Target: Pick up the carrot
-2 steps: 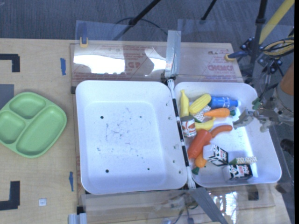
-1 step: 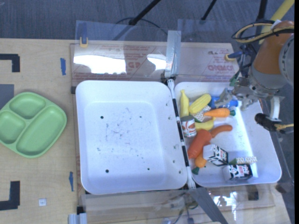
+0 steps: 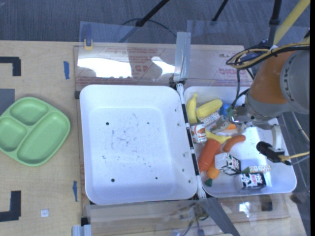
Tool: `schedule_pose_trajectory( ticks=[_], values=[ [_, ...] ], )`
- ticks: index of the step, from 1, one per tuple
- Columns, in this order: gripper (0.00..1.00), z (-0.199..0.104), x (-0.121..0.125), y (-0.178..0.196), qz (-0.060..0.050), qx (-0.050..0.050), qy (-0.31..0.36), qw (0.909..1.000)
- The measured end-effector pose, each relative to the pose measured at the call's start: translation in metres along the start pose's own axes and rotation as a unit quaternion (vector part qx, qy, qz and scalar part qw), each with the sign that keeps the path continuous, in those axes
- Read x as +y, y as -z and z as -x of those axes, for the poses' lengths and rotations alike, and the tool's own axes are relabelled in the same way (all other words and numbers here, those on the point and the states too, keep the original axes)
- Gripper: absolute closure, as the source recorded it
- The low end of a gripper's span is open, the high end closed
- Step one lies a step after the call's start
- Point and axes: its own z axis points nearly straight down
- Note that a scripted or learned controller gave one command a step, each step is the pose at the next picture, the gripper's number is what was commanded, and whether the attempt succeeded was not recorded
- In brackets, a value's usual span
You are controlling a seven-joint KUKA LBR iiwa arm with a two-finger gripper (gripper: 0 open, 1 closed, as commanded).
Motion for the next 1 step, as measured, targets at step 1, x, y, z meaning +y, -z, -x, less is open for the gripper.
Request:
schedule_pose_trajectory(
  ticks=[1],
  values=[
    [0.0,-0.0108,-0.0092,0.0285,-0.001,0.0,-0.105,0.9945]
  ],
)
